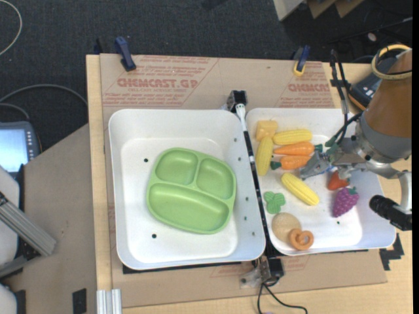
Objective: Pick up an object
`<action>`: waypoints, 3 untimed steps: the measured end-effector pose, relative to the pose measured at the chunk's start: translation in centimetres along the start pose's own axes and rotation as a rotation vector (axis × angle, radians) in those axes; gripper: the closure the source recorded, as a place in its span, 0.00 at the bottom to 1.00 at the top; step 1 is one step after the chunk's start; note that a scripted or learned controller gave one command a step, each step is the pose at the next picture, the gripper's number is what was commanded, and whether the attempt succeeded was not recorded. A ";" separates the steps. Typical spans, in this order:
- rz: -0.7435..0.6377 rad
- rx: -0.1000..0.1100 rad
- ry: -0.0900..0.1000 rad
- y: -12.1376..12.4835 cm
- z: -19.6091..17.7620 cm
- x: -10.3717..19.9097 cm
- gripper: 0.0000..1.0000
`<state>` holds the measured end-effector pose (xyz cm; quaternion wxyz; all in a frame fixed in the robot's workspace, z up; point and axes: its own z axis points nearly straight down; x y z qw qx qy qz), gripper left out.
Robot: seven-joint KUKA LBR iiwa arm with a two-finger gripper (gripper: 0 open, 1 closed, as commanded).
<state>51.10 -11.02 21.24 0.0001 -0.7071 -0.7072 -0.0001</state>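
**Gripper low in the right bin, beside the carrot**

Take the carrot (294,150) as your landmark: it lies in the right bin (373,237), among the toy food. The gripper (317,165) sits just right of it and slightly below, low over the bin floor; you cannot tell how its pincer stands. Corn cobs lie just above the carrot (292,137), left of it (264,154) and below it (300,189). Grapes (344,201) rest below and right of it, near a red piece (336,182). Well left of the carrot, the left bin (124,234) holds a green divided plate (191,190).
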 end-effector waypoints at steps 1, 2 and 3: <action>0.000 0.000 0.000 3.0 13.3 -0.2 0.00; 0.002 -0.003 -0.001 3.0 11.8 -0.3 1.00; -0.009 -0.009 0.002 3.3 2.2 8.2 1.00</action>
